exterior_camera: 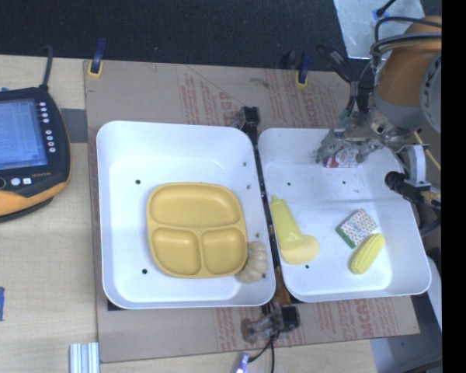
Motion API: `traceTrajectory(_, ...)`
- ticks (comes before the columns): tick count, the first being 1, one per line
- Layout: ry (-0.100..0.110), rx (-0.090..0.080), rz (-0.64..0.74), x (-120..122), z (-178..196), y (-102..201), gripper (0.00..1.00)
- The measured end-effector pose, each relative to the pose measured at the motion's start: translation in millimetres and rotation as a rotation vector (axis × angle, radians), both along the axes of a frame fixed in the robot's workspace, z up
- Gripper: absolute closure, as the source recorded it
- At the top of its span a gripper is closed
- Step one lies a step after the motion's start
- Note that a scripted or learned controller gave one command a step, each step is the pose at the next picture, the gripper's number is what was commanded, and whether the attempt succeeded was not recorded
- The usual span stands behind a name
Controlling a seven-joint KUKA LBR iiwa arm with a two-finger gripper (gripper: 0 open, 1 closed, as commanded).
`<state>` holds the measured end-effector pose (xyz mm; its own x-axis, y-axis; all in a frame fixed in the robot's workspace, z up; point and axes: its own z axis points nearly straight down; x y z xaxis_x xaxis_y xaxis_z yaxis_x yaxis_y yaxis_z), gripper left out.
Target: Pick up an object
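Note:
My gripper (343,151) hangs low over the far edge of the right bin (334,282), its fingers spread around a small pink and white object (342,159) that lies on the bin floor. A yellow bottle-shaped toy (290,231) lies along the right bin's left wall. Toward the bin's right side sit a small green-patterned packet (356,226) and a yellow corn cob (366,253). In the left bin (124,162) rests a yellow divided plate (196,228) with a beige shell-like piece (254,263) at its lower right corner.
A handheld control pendant (19,150) with a lit screen lies on the bench at the far left. Clamps (95,59) hold the cardboard sheet under the bins. Cables and a black fitting (404,183) hang by the arm at the right bin's right edge.

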<state>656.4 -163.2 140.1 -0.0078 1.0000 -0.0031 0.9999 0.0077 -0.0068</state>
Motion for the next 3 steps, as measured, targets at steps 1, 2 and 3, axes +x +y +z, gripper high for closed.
traceTrajectory(1,-0.006,0.002,-0.001,1,53,75,0.00)
traceTrajectory(2,-0.007,0.003,-0.003,-22,144,100,0.00)
traceTrajectory(3,0.000,0.000,-0.005,-3,71,43,0.00)
